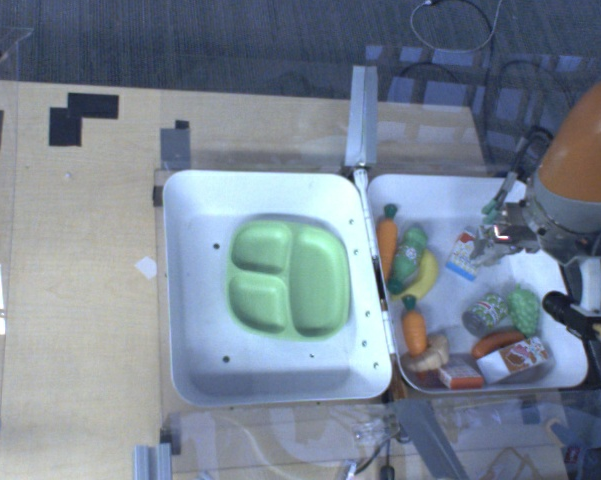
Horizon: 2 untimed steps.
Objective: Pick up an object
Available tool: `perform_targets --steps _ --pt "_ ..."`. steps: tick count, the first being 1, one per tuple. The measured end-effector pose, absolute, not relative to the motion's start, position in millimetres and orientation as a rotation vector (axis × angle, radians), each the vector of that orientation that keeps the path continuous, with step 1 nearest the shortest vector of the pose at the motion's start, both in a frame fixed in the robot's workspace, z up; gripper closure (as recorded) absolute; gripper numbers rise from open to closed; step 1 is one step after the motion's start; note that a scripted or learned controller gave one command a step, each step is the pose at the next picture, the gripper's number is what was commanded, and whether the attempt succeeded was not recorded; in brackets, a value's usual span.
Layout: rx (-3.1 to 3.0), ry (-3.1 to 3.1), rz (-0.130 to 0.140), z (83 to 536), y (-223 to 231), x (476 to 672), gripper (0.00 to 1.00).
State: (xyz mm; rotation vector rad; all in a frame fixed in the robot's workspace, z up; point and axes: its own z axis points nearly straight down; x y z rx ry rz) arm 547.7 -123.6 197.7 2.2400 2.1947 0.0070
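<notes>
On the left we see a white bin with a green tray lying in it. Next to it on the right sits the other bin, and this one is full of toy food. By its left wall we see a carrot, then a green veggie on a banana, and a second carrot lower down. Near the middle lies a small box. Further right are a can, a broccoli, a sausage and a red carton.

The gripper hangs just beside the small box — we think that is the thing to grab. We cannot tell if it is wide or narrow, and we see nothing held in it.

What could go wrong? The box lies flat, so the gripper may slide off it — or just push it away.
</notes>
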Motion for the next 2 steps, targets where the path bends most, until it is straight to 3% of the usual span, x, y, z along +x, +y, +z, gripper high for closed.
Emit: perform_targets --steps 1,2 --pt "2.338 2.091 0.005 222.8 -135.3 583.5 1.00" --pt "2.514 1.879 0.002 200.3 -174.0 501.2 1.00"
